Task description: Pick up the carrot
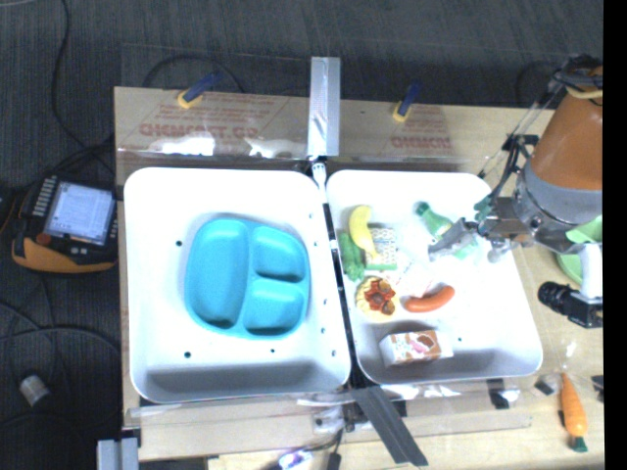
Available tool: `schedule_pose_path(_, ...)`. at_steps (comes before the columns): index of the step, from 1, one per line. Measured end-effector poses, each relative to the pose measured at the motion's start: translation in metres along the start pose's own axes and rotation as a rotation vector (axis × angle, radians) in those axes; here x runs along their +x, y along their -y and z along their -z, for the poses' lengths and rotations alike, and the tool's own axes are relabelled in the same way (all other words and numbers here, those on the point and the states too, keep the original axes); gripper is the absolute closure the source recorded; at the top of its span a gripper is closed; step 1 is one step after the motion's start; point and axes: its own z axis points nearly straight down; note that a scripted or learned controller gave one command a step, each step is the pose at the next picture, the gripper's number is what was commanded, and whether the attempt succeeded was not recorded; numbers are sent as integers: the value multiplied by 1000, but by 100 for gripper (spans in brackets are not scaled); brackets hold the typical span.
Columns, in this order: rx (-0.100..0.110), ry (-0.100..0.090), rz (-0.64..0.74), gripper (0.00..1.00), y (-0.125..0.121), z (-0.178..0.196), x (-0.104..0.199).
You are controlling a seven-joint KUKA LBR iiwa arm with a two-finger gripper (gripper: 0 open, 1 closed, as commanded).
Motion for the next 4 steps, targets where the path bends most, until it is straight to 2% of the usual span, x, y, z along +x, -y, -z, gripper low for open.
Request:
schedule_pose_path(1,1,-1,-87,0,42,-22,2)
schedule_pose_path(2,-3,0,9,0,25,-145,10)
schedule_pose_path(3,0,-1,146,0,21,-60,30)
schedule_pose_path(4,-13,5,93,0,7,-149,-32)
